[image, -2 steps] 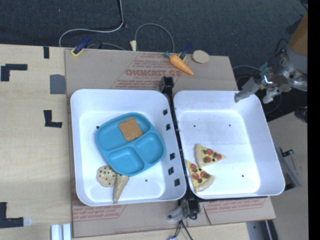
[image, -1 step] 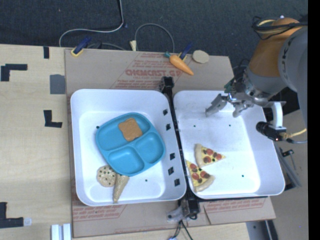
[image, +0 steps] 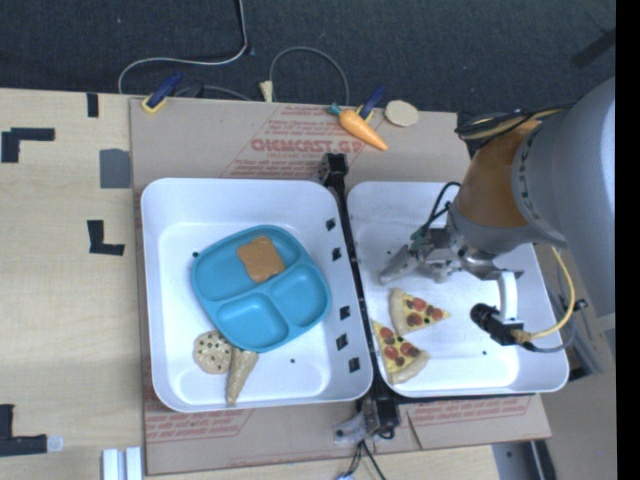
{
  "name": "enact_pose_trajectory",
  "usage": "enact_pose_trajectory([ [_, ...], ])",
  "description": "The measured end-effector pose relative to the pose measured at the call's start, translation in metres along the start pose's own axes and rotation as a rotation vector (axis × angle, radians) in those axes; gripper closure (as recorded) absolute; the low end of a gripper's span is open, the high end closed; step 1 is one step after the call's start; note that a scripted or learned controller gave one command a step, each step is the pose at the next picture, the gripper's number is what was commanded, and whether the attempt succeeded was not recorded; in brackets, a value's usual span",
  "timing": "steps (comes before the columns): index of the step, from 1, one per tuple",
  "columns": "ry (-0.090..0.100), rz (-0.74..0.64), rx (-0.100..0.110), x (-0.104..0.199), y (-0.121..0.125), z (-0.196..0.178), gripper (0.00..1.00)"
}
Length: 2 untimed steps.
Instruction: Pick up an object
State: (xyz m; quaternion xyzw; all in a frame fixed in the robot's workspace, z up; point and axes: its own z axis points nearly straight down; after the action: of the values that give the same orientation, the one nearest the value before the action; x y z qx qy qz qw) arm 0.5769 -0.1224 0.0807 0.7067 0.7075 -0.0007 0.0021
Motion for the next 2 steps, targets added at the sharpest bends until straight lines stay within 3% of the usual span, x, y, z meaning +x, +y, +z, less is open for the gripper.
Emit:
enact_pose_trajectory([
  [1, 0.002, -0.002, -0.001, 0.021, 0.047, -0.005, 0.0],
  [2, 0.003, -0.002, -0.001, 0.013, 0.088, -0.005, 0.0],
])
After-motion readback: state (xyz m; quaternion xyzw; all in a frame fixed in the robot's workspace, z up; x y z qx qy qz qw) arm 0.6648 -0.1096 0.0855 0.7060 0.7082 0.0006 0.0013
